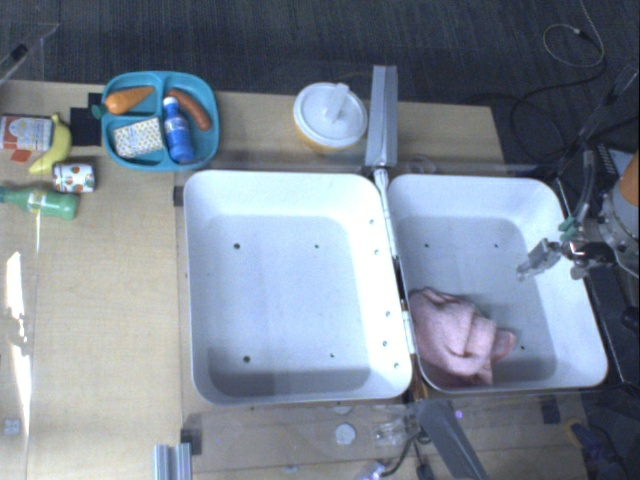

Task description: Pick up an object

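Camera view. Pink cloth (457, 336): soft, crumpled, folded on itself; lying in the near left corner of the right bin (570, 298), touching its left wall, likely the item for picking. Gripper (545, 256): metal, thin-fingered; hovering over the right bin's right side, apart from the cloth, nothing showing between the fingers; open or closed not discernible. Left bin (200, 298): smooth white plastic, shallow, rounded corners. Blue tray (207, 118): sitting beyond the bins, holding toy food.
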Motion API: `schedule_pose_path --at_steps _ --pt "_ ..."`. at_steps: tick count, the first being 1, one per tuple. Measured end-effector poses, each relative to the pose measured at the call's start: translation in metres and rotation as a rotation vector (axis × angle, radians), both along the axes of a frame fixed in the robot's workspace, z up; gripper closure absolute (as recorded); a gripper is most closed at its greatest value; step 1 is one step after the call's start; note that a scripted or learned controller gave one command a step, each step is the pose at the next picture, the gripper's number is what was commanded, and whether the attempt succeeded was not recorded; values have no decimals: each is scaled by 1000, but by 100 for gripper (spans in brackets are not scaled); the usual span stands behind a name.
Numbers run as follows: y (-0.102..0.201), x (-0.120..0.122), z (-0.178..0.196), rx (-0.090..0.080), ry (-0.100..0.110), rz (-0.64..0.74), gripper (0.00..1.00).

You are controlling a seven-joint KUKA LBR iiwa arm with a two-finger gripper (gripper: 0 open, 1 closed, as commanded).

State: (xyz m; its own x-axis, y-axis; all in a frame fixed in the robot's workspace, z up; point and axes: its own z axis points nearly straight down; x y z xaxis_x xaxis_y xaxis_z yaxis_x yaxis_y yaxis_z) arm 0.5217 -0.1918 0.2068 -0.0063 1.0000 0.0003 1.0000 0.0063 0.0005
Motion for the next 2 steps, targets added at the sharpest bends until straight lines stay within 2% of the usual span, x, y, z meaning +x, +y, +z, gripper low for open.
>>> schedule_pose_path --at_steps 1,2 --pt "88 -17 -115 -6 -18 224 0" --pt "90 -14 -103 -7 -26 226 100"
